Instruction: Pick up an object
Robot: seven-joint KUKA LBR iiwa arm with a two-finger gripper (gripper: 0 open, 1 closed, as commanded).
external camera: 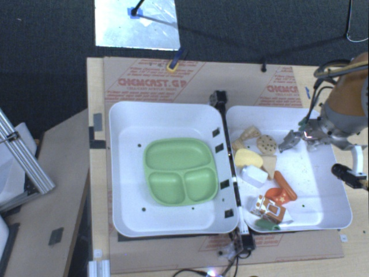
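The end effector [290, 139] is being held over the right bin [323, 178], just right of the cookie [266, 144], its open-or-closed state being impossible to tell.

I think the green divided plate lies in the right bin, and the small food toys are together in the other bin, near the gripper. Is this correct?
Not quite. The camera view shows the green divided plate in the left bin, not the right one. The rest holds: the small food toys lie together in the other bin, the right bin, near the gripper.
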